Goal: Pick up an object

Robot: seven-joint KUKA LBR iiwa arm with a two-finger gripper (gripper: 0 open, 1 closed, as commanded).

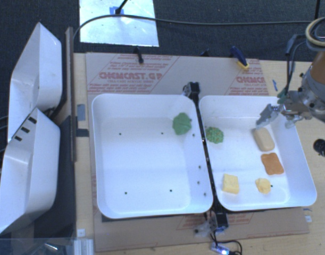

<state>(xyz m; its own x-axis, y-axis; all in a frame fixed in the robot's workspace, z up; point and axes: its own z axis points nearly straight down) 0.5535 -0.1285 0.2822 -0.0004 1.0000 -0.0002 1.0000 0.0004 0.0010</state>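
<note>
We are on the approach: our gripper point(268, 115), whose state we cannot tell, hovers just above the tan block point(264, 139); next, descend straight and close.

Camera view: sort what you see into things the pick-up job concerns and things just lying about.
Belongs to the job:
- gripper, above the right bin
- tan oblong piece
- orange piece
- yellow block
- small yellow piece
- green lump in the right bin
- green lump in the left bin

Just lying about:
- cardboard sheet
- blue-and-yellow clamp
- white tubs
</note>
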